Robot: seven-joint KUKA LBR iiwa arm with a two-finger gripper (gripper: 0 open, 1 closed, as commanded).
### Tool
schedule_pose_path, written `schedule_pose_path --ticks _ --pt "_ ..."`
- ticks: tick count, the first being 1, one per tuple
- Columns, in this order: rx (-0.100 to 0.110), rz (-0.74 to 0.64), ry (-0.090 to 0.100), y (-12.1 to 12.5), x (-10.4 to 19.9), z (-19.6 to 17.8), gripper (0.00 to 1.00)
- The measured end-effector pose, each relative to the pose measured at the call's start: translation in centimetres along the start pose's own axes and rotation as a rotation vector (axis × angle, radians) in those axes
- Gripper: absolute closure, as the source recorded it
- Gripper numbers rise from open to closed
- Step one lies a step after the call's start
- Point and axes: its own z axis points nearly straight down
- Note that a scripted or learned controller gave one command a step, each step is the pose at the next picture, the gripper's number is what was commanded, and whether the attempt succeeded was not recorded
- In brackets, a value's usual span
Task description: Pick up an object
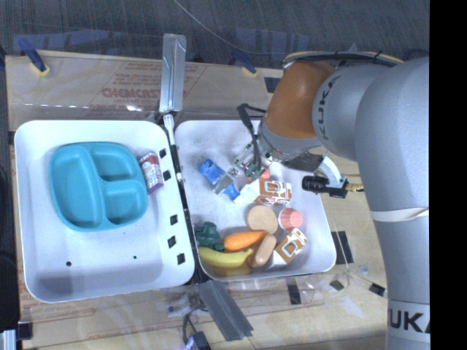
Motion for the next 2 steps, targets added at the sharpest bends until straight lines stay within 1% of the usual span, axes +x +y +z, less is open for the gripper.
schedule_pose_path --ticks 1,2 --pt "-0.002 -0.006 -0.001 0.2 0.0 -1.1 1.0" --pt "-0.012 0.003 -0.01 5.3 6.5 -14.1 1.0"
